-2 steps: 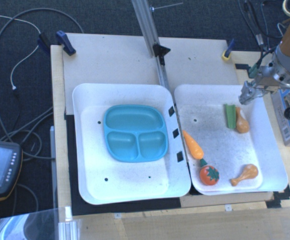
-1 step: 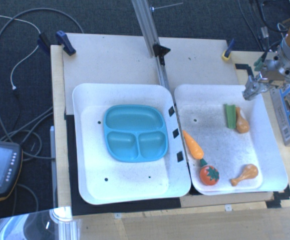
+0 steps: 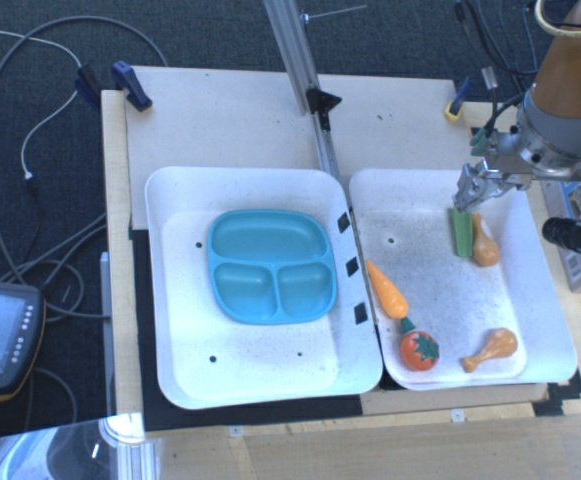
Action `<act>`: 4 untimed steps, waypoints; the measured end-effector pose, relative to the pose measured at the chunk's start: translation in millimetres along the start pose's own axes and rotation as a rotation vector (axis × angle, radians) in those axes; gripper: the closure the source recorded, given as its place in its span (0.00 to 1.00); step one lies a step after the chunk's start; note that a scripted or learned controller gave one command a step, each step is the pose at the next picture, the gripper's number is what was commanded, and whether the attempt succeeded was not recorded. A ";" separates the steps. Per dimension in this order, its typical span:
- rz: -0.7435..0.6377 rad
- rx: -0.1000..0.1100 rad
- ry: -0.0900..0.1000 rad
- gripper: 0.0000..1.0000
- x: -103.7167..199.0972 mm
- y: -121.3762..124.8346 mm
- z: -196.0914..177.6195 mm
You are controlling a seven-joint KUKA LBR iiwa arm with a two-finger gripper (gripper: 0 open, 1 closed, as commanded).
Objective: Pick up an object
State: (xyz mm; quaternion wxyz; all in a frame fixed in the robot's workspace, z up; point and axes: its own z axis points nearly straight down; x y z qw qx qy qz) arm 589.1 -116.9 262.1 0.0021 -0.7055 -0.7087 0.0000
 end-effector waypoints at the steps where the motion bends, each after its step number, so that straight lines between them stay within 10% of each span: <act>1: -0.001 0.001 0.000 1.00 54.1 -11.3 14.3; 4: -0.002 0.001 0.000 1.00 210.2 -57.1 2.9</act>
